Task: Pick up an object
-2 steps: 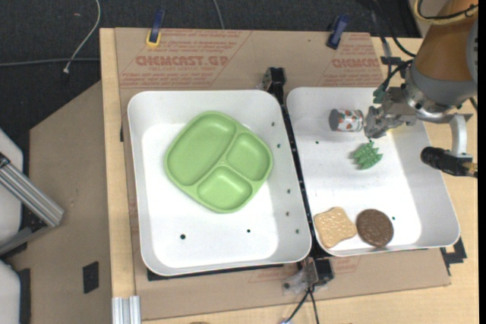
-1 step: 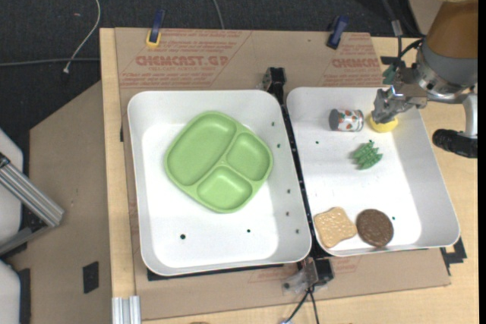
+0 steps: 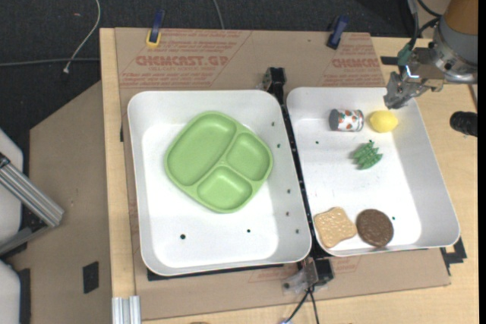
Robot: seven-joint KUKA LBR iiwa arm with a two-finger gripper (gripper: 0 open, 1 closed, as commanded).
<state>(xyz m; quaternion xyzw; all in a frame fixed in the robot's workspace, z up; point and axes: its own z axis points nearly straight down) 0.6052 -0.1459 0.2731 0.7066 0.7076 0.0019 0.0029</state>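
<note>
Two bins: white and shallow, side by side on brown board; left bin [image 3: 163, 228], right bin [image 3: 414, 178].
Front edge: small dark clip [image 3: 307, 275] between the bins, blurry, hard to make out.
Near end of right bin: tan square cracker [image 3: 334, 227] and round brown cookie [image 3: 374, 228], just beside each other, close to the front rim.
Left bin: green plate [image 3: 219, 161] with three sections, lying flat in the middle, turned at a slant.
Middle of right bin: small green leafy toy [image 3: 367, 156], too small to name for sure.
Far end of right bin: little can [image 3: 345, 120] on its side, with a yellow lemon [image 3: 383, 121] just beside it, on its right.
Gripper [image 3: 398, 96]: low over the far right corner of the right bin, right above the lemon; spread or pressed together, cannot tell; nothing seen held.
Arm [image 3: 459, 49]: grey with an orange band, reaching in from the right, leaning left and down, cut off at the edge.
Far side: two blue clamps [image 3: 156, 27] on the board.
</note>
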